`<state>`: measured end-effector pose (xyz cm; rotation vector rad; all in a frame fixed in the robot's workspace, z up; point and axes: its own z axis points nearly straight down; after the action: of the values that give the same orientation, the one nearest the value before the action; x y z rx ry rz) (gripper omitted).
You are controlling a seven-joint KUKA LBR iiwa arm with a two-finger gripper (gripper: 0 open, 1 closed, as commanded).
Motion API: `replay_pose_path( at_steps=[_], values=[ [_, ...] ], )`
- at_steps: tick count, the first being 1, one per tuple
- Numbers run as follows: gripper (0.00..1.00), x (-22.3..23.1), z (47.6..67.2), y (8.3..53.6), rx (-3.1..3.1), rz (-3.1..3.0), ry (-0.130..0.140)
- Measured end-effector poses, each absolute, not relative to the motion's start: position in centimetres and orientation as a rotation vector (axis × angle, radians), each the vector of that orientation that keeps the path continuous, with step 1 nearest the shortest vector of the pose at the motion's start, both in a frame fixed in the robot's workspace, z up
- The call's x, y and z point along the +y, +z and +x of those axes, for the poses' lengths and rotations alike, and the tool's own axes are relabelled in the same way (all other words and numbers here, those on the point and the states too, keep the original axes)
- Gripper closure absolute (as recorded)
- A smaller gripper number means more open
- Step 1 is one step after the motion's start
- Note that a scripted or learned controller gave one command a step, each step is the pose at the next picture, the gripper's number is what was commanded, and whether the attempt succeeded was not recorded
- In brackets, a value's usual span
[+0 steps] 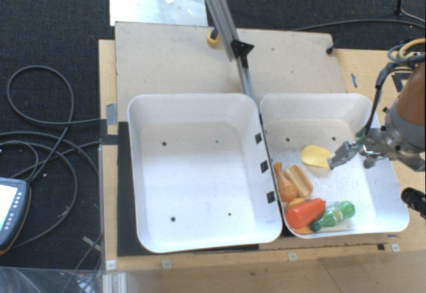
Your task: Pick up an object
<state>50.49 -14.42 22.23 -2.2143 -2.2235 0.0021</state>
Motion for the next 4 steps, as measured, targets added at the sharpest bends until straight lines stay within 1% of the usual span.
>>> replay_pose_path(
  at_steps=[1,2,3,4],
  values=[
    [0.00,-14.4,50.6,22.4,-2.225,-2.219,-0.002],
    [0.00,-13.5,51.1,17.3,-2.220,-2.217,0.002],
    [0.00,-13.2,52.1,12.1,-2.220,-2.218,0.002],
    [0.00,-13.2,52.2,9.3,-2.222,-2.221,-0.004]
  ],
)
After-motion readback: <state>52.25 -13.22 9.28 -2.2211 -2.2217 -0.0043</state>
